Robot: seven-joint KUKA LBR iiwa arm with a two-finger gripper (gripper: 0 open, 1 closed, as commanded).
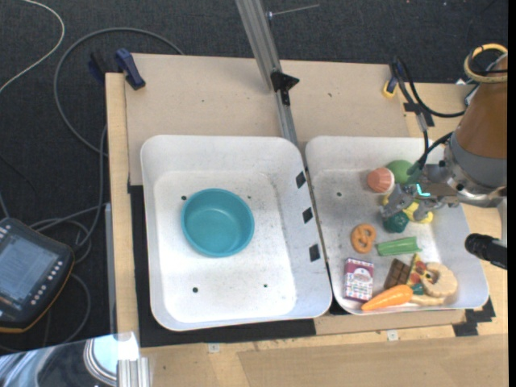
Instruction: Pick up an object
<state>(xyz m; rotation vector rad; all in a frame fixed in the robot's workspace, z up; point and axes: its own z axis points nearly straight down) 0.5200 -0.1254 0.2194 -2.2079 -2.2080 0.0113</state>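
Two shallow white bins sit side by side on my bench. My gripper hangs low over the right bin, near its far right corner, just beside a round peach ball and a green ball. I cannot tell how my jaws stand. An orange plastic carrot lies at the near edge. A teal round bowl rests in the left bin.

Toys crowd the right bin; its left side lies bare.
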